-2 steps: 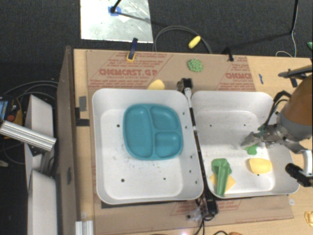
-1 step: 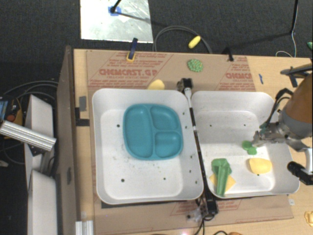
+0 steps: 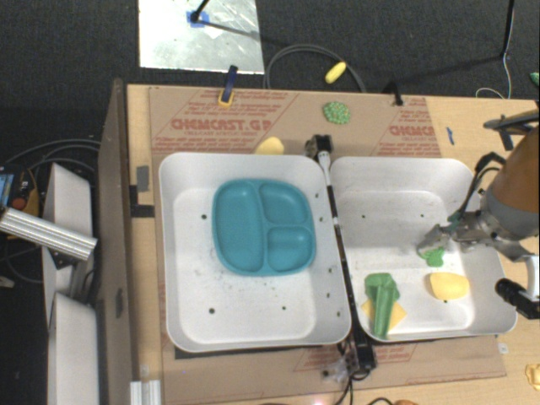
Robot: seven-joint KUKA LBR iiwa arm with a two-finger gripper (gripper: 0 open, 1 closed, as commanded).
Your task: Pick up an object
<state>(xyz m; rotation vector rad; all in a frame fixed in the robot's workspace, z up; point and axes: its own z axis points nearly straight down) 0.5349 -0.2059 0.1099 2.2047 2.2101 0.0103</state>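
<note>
Camera view from above and at a slant: two white bins side by side on the bench [image 3: 211,121]. Left bin [image 3: 181,310] carrying a teal divided plate [image 3: 263,226], laid flat near its middle. Right bin [image 3: 396,184] carrying the likely pickings, all gathered toward its near right: a small green piece [image 3: 434,258], a yellow lemon-like object [image 3: 448,286], and a green object [image 3: 381,300] lying across a yellow piece [image 3: 395,314] at the near left corner. Gripper [image 3: 437,241] reaching in from the right, low over the small green piece, probably lined up to take it. Fingers' state: cannot tell, too blurred and small. Nothing seen clamped between them. Little in the way; lemon-like object just beside, bin's right wall close. Stray bits on the far cardboard, well apart.
</note>
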